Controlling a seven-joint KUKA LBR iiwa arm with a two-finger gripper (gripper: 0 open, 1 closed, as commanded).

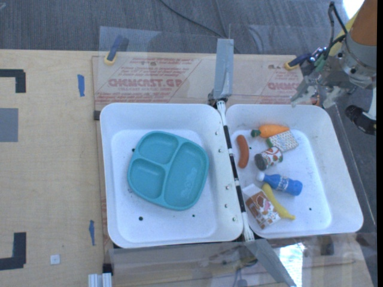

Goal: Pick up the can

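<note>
Small metal can [268, 158] with a red-and-white label lies tipped on its side in the right-hand shallow white bin [335, 160], toward that bin's middle and a little nearer its far edge than its near one. It is hemmed in: a checked, light-coloured packet [283, 140] touches or nearly touches its upper side, an orange plastic carrot [272, 130] lies just beyond that, a red toy sausage [243, 150] sits beside it toward the divider between the bins, and a blue-and-white plastic bottle [283, 184] rests just below it. A yellow toy banana [277, 202] and a brown printed snack packet [261, 206] lie nearer the bin's near edge. The left-hand white bin [114, 160] holds a teal three-section plate [168, 169]. The main risk, as I judge it, is crowding: a descent onto the can could catch the checked packet or the bottle instead, or shove the neighbours aside, and since the can lies on its curved side it may roll or slip out of a squeeze across the wrong axis. The pincer [312, 92] hangs above the far right corner of the right-hand bin, well apart from the can, touching nothing and carrying nothing; whether its tips are spread or together I cannot tell at this size.
</note>
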